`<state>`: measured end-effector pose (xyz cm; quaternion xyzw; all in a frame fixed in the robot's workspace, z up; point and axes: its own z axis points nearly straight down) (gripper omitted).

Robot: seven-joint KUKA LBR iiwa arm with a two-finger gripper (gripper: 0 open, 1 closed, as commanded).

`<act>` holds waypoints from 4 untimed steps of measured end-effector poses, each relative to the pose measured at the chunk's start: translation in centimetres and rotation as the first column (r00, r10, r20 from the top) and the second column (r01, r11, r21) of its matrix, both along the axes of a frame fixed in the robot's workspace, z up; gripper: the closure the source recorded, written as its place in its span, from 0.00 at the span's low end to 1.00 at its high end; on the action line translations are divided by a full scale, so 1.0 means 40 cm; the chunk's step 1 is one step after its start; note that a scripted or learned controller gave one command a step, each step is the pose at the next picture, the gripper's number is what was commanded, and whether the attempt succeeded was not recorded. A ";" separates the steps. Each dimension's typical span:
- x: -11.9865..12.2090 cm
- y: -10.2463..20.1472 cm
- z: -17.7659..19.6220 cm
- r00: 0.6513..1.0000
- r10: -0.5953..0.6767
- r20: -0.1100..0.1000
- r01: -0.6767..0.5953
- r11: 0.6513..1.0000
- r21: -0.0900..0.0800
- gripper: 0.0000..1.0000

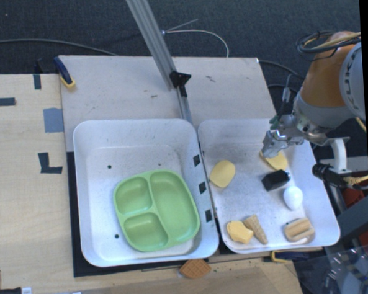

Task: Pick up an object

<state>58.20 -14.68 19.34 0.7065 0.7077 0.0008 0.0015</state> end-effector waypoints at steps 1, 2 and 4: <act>0.019 0.004 0.112 1.000 0.001 0.000 -0.001 1.000 0.000 1.00; 0.019 0.138 0.082 1.000 0.004 -0.005 -0.004 1.000 0.002 1.00; -0.017 0.411 0.116 1.000 0.006 -0.005 -0.006 1.000 0.003 1.00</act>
